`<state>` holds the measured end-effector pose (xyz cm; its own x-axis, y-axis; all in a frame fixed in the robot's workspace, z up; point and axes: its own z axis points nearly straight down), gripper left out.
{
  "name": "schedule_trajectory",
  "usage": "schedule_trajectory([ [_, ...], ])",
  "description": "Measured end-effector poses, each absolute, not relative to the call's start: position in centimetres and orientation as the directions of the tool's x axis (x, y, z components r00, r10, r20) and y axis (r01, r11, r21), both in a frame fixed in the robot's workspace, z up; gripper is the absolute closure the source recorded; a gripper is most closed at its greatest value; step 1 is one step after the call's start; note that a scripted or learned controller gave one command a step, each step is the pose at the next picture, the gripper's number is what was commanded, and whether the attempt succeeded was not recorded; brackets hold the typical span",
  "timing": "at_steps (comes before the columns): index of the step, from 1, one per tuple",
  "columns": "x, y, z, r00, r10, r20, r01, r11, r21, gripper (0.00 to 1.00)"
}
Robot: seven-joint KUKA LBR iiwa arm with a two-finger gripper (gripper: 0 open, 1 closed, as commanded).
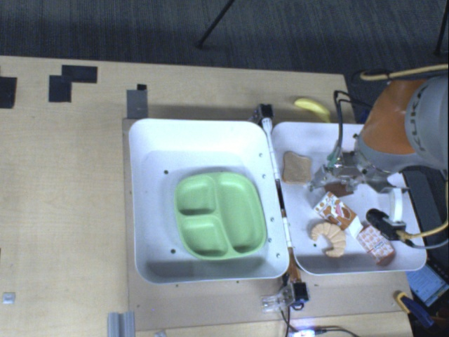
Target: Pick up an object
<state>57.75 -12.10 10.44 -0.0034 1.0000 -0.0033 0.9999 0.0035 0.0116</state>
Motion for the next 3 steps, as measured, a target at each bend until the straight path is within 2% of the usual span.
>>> schedule_trajectory([
  [1,53.3,-9.7,8.7,-0.001,1.0,-0.002,1.0,0.001,0.009,0.0],
  [2,53.5,-9.7,9.9,-0.003,1.0,-0.001,1.0,0.003,0.014,1.0],
  [3,57.2,-4.4,21.7,-0.006,1.0,0.001,1.0,0.006,0.005,1.0],
])
